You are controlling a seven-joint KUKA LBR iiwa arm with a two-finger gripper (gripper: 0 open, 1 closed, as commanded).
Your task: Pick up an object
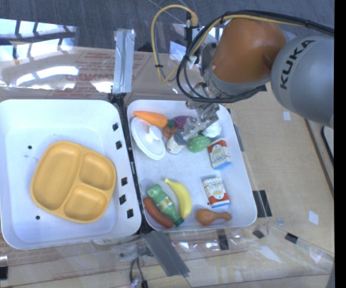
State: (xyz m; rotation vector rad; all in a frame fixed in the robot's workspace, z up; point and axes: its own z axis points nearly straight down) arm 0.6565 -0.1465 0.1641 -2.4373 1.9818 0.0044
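The left white bin point(11, 125) fills the left half of the frame and holds a yellow plastic divided tray point(72, 181) with three compartments, lying toward its centre. Just right of it, across a black-clipped seam, sits the right white bin point(245, 191), crowded with toy food.

Along that bin's upper left lies an orange plastic carrot point(151, 118), and just below it a white lidded dish point(147, 140). At the bottom left of this bin a green plastic bottle point(163, 201) lies between a reddish-brown toy sausage point(156, 213) and a yellow plastic banana point(181, 197), all three close together. Further right along the bottom edge rests a brown toy drumstick point(212, 216), and above it a small red-and-white carton point(215, 192). A second red-and-white carton point(219, 153) lies higher, near the bin's right wall.

In the upper middle of the right bin, a purple toy piece point(178, 123) and a green rounded toy point(199, 143) sit in a cluster directly beneath the gripper point(194, 126). The metallic gripper hangs over this cluster; how its claw stands cannot be told. The grey arm with its orange band point(245, 47) enters from the upper right of the frame.
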